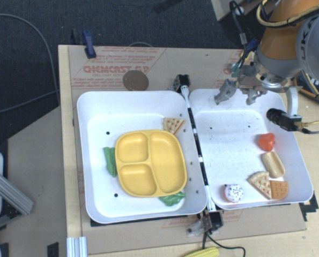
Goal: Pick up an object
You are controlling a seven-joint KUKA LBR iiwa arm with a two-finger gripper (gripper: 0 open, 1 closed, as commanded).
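Hovering over the far rim of the right bin, the gripper is showing me its two fingers spread apart with nothing between them, one finger pointing down toward the rim's far-left part and the other sitting just beside it nearer the arm. I am reading this as the approach step: nothing is being carried, and every candidate is lying well apart from the gripper, along the near-right part of that same bin. Measured from the right bin's near rim, I am seeing a white speckled ball closest to the rim on its left stretch, two waffle pieces touching each other a little to the right, a hot dog just beyond them, and a red tomato-like piece farther in again. Beside the right bin, the left bin is holding a yellow divided plate with green leaves poking out from under it and another waffle wedge at its far corner. As I am judging it, the next move is calling for a sweep from the far rim toward the near-right cluster, then a straight descent with the fingers kept wide. I am favouring the tomato-like piece or the ball, since each is sitting apart from its neighbours; the waffles are lying flat and pressed together, which is looking awkward.
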